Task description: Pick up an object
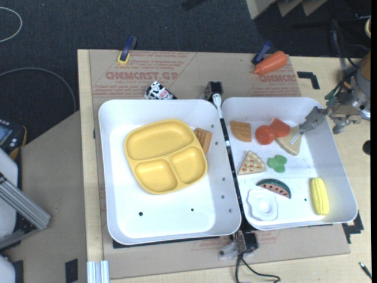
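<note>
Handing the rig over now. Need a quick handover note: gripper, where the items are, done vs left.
Gripper: over the right bin, at the cheese wedge; nothing seen held.
Right bin also holds tomato, corn, watermelon slice, broccoli and fried egg.
Left bin: yellow divided plate.
Done: nothing picked.
Left: grasp and lift one item.

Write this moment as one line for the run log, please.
gripper: over right bin, at cheese wedge | grasp: unconfirmed | left bin: yellow tray
</note>
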You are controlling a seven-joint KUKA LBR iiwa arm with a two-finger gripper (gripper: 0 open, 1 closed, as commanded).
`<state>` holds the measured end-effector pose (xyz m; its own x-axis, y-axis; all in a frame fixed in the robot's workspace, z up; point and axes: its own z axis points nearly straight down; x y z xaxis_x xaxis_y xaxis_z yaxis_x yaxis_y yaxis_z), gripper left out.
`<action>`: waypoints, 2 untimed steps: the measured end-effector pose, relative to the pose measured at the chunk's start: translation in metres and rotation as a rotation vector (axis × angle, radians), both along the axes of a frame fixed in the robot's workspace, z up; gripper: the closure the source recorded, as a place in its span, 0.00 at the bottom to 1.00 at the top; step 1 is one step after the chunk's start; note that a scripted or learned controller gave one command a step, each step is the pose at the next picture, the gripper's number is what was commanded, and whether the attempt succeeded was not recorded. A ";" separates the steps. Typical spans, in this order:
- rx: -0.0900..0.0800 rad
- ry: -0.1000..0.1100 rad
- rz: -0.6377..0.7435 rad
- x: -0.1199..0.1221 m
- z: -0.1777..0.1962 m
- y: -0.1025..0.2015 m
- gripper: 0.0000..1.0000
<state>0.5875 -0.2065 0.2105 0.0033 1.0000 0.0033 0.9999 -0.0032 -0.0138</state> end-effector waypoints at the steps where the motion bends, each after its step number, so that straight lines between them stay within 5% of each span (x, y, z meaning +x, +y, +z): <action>1: -0.004 -0.014 0.003 0.003 0.008 0.000 0.00; 2: -0.001 -0.009 0.005 0.006 -0.041 0.010 0.00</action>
